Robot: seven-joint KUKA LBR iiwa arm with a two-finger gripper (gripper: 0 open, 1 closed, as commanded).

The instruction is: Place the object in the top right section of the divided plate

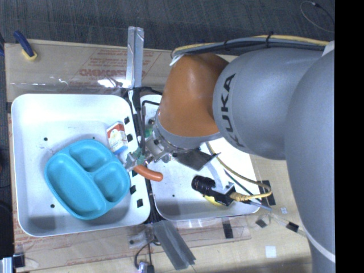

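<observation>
Gripper (pixel 138 162) is clamping an orange carrot (pixel 149 174) over the rim between the bins, beside the blue divided plate (pixel 85 181).

My arm (pixel 273 90) is showing smooth grey casing with a glossy orange band (pixel 190 95). The divided plate (pixel 88 178) is looking like matt blue plastic. The bins (pixel 34 129) are looking like smooth white plastic, and the bench (pixel 68 58) is looking like brown cardboard.
</observation>
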